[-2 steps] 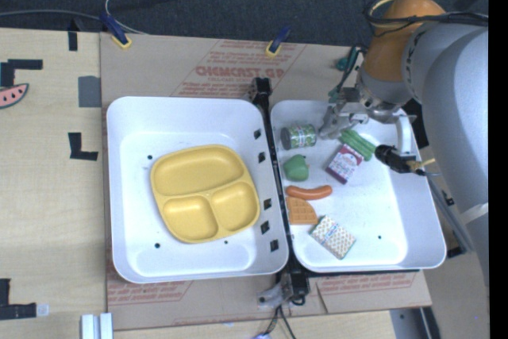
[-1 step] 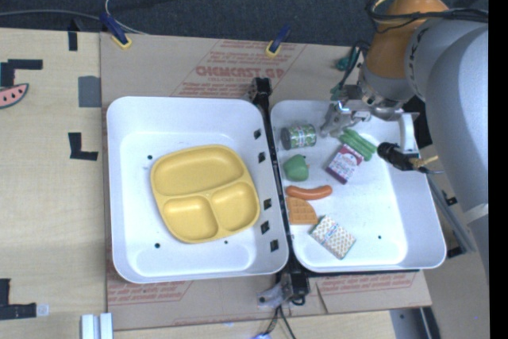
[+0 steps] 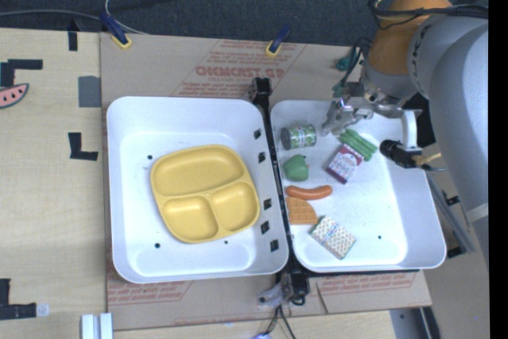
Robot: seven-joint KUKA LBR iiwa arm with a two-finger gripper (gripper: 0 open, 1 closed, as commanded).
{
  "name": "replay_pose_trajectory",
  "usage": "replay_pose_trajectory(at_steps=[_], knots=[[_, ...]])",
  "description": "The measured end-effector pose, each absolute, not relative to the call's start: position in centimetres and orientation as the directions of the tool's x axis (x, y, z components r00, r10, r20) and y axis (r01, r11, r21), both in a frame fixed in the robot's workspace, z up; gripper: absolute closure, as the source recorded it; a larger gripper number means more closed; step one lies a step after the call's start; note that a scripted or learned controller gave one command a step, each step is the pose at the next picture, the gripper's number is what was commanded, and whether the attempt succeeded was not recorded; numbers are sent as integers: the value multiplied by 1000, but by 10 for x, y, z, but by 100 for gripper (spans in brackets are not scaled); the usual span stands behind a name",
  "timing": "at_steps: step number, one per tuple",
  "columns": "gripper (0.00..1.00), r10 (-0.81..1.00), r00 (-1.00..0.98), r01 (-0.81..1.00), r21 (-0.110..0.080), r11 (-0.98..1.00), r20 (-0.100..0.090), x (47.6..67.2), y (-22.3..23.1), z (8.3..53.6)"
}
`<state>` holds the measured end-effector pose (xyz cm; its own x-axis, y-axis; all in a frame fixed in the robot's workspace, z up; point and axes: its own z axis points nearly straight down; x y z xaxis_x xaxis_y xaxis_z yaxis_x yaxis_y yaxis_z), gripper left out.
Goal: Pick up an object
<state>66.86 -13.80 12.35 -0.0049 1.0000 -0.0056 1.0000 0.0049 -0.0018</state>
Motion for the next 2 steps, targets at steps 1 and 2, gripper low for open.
replay_pose_trajectory(at_steps=[1, 2], knots=[[100, 1000, -6, 1000, -3, 6, -6, 669, -138, 133], [100, 1000, -6, 1000, -3, 6, -6, 669, -137, 142]])
